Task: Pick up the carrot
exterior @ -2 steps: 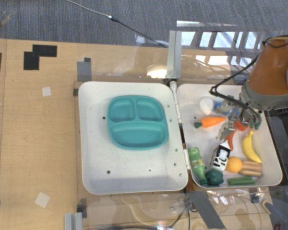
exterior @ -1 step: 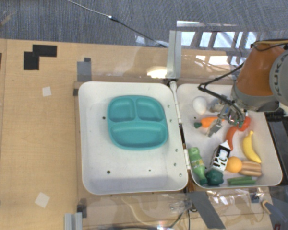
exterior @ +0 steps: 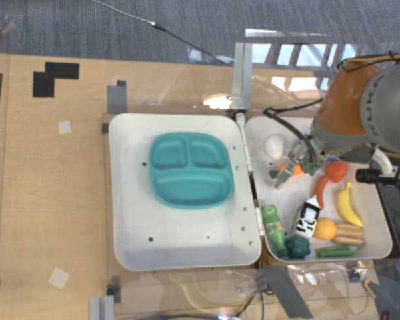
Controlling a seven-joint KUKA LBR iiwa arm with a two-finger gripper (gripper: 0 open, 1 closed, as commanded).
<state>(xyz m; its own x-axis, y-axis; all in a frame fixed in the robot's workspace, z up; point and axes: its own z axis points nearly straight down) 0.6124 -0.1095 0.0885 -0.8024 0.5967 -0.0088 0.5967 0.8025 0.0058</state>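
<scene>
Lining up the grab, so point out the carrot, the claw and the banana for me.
carrot (exterior: 288, 171): camera view, on its orange body in the right bin.
claw (exterior: 300, 159): camera view, midway between its fingertips, over the carrot.
banana (exterior: 347, 204): camera view, middle of its yellow curve.

The floor (exterior: 120, 19) at the top is grey carpet with fine lines; a thin cable (exterior: 107, 7) runs across it at a slant; the bench (exterior: 47, 192) is light wood; black marks (exterior: 53, 77) sit near its top left corner; bright light shines on a clear panel (exterior: 293, 55) at the back.
</scene>
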